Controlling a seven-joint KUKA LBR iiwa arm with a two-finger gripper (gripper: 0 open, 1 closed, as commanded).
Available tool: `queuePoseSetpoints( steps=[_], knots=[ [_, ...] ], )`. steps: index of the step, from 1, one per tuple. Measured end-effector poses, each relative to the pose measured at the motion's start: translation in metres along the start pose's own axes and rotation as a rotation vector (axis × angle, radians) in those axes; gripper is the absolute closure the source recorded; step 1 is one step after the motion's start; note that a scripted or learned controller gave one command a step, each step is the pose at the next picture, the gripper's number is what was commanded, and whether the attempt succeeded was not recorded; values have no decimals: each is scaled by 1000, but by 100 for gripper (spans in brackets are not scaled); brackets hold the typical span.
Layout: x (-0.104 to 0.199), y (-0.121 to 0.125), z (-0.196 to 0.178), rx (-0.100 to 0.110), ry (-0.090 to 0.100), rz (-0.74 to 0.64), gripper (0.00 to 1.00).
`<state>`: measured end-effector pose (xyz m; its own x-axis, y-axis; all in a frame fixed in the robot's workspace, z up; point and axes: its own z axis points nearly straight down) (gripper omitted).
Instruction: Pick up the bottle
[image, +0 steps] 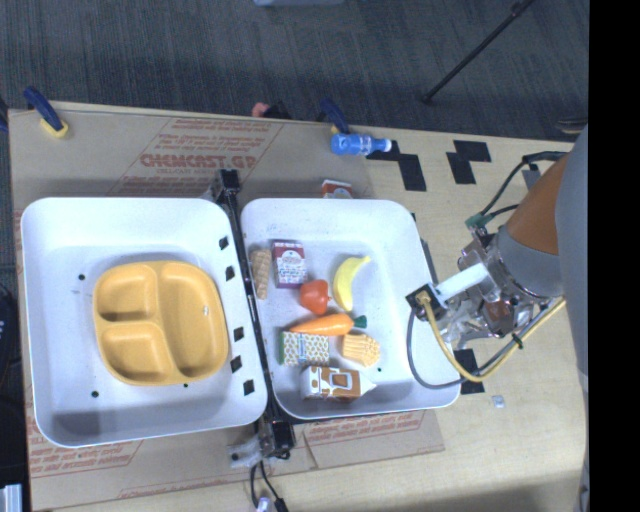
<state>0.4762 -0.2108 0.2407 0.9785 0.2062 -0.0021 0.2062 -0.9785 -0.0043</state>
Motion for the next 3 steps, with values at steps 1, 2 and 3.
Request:
queuePoseSetpoints(
  steps=[1,2,3],
  knots=[
    [0,0,2,2,-1,-1,100],
    [0,0,1,1,-1,-2,100],
    [0,-1,6,3,-3,0,100]
  ],
)
